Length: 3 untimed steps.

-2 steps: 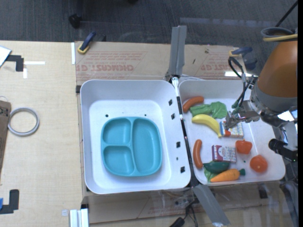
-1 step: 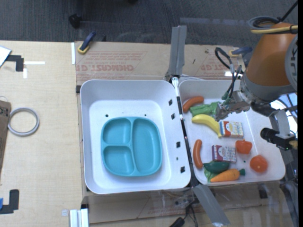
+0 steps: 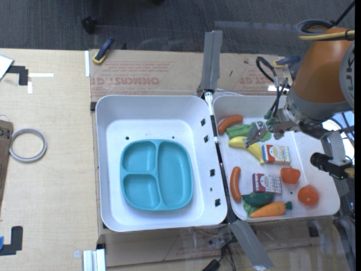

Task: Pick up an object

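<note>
left bin (image 3: 107, 168): blue divided plate (image 3: 157, 174)
right bin (image 3: 330, 193): toy food
gripper (image 3: 255, 135): over yellow banana (image 3: 250, 146)

One camera up high, looking down at the bench on a slant.

The camera sits above the bench (image 3: 45, 95) and tips down, so the far floor (image 3: 169, 10) shows along the top and the near edge of the bench runs along the bottom. It is far enough back to take in both white bins at once: the left bin (image 3: 107, 117) sits near the middle of the picture and the right bin (image 3: 330, 205) sits toward the right side. The arm (image 3: 321, 66) comes in from the right and looks big because it is closer to the camera than the bins below it.
</note>
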Tool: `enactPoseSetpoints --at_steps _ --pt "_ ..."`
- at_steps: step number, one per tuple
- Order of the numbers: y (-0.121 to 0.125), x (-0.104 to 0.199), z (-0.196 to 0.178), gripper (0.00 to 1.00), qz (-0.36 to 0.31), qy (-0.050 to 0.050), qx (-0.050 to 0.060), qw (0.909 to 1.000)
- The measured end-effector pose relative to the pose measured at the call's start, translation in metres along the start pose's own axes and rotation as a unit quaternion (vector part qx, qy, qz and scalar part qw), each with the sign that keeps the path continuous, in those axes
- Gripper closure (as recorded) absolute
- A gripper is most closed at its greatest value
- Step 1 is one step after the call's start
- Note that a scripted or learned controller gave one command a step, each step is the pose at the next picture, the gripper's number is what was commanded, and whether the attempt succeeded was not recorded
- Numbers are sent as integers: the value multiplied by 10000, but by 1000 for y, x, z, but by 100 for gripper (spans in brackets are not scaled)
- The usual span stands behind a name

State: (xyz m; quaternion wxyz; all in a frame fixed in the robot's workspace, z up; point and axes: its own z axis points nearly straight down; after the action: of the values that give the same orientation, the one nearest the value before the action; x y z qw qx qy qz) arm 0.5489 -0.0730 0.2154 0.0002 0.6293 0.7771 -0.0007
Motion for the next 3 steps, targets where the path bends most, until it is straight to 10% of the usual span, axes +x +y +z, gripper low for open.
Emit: enactPoseSetpoints --at_steps 1,3 --pt "-10 0 -26 0 921 -4 0 9958" --pt "19 -29 112 0 486 -10 -45 9988"
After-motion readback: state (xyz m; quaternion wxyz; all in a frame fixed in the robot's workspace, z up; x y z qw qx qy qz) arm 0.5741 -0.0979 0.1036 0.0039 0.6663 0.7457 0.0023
